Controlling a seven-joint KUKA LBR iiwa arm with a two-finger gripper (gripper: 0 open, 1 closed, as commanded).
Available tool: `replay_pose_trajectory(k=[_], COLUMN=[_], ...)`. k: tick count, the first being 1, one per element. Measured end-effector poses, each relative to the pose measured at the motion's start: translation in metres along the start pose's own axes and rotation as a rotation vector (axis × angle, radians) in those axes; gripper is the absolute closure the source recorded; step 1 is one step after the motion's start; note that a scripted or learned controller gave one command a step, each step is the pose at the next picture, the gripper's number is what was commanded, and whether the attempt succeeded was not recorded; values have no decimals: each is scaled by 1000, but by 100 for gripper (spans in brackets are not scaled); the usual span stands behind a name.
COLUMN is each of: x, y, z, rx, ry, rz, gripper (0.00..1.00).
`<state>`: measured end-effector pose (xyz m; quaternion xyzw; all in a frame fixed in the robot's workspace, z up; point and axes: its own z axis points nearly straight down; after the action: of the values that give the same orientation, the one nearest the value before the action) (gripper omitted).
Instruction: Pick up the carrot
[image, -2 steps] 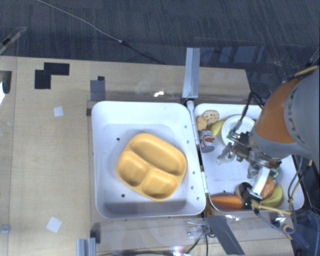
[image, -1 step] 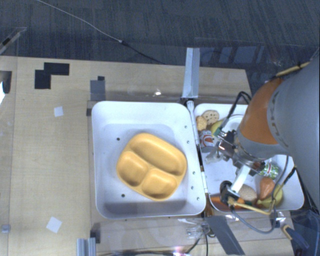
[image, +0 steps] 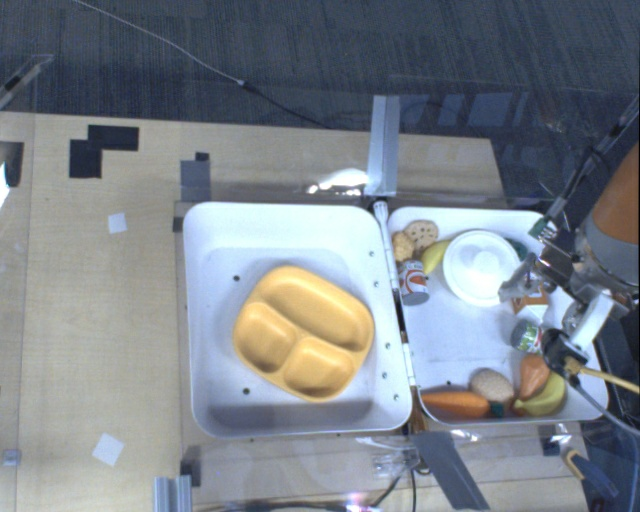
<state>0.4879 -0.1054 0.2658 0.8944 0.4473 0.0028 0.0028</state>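
The carrot (image: 455, 403) is orange and long, with a small green end. It lies flat along the front wall of the right bin (image: 450, 340). My gripper (image: 548, 312) hangs over the right side of that bin, beside the white bowl (image: 483, 266). It sits up and to the right of the carrot, well apart from it, and nothing of the carrot is between its fingers.
Next to the carrot lie a tan bun-shaped piece (image: 490, 383), a red-orange fruit (image: 533, 375) and a banana (image: 546, 398). A small green can (image: 527, 335) sits under the gripper. A cookie (image: 420, 235) and a can (image: 413, 282) are by the divider. The left bin (image: 215, 250) holds a yellow divided plate (image: 303, 330).
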Motion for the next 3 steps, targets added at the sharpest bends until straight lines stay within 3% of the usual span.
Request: replay_pose_trajectory(k=[1,2,3], x=[9,22,61], y=[-11,-17,-47], z=[121,81,82], rx=[14,5,6], ry=[-7,-1,-2], rz=[104,352,484], gripper=[0,0,0])
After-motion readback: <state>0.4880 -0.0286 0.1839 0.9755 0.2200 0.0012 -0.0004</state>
